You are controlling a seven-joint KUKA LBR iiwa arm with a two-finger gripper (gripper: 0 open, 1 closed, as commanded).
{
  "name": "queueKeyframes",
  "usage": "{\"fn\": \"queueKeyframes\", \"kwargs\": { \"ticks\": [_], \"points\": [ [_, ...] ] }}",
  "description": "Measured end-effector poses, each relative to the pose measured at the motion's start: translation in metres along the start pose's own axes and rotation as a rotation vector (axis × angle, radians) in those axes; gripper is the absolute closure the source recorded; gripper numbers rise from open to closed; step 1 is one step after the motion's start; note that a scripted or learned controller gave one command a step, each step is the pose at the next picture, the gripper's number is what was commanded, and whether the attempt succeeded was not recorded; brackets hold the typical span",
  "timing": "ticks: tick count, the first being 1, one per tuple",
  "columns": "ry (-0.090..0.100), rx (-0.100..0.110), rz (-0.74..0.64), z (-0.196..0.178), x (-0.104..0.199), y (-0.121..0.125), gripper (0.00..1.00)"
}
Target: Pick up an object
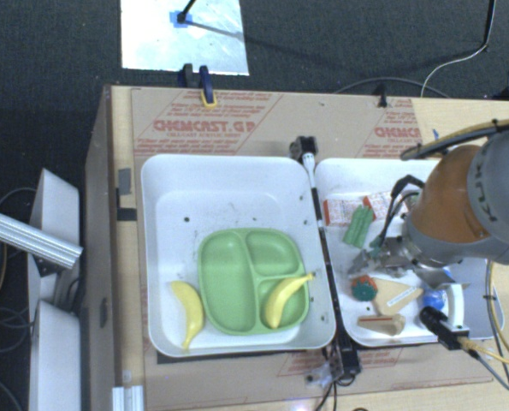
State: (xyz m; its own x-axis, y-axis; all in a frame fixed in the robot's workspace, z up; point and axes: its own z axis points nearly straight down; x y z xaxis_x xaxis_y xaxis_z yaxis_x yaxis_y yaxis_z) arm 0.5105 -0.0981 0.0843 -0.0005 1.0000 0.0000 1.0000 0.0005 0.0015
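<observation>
Several small things lie in the right bin under our gripper, so we judge we are reaching; next comes closing on one, the grip's state unclear.

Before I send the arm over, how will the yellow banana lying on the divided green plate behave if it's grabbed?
The yellow banana is curved and smooth, so it may pivot or slip. It straddles the rim of the divided green plate, so a push would probably rock it. It looks light, perhaps a plastic toy.

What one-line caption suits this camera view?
Gripper over right bin clutter; two bananas by green plate left.
</observation>
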Motion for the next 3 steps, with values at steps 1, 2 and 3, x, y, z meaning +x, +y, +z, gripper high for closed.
{"fn": "queueKeyframes", "kwargs": {
  "ticks": [1, 2, 3],
  "points": [
    [0.0, 0.001, 0.0, 0.0, 0.006, -0.024, 0.0],
    [-0.001, -0.001, -0.003, -0.001, -0.025, 0.055, 0.0],
    [0.0, 0.0, -0.004, 0.0, -0.015, 0.112, 0.0]
  ]
}}
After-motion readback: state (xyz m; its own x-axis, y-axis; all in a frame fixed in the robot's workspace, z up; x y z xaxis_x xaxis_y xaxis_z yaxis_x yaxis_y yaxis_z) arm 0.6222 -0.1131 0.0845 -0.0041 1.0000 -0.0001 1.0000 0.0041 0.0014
